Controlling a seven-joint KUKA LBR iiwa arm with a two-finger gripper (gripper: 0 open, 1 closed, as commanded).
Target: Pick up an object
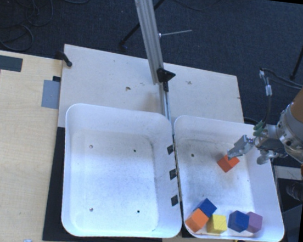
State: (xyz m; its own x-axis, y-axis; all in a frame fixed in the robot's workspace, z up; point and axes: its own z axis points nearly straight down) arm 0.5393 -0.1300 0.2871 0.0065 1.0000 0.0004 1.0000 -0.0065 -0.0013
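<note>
Nearest us, five blocks [224, 218] crowd the right bin's [203, 131] near edge; our hand [240, 151] touches a lone orange block [227, 163]; whether it pinches, we cannot tell.

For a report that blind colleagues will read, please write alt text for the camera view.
The gripper reaches from the right into the right bin, right beside an orange-red block. Five more blocks cluster at that bin's near edge: blue, orange, yellow, dark blue and purple. The left bin sits alongside.
</note>
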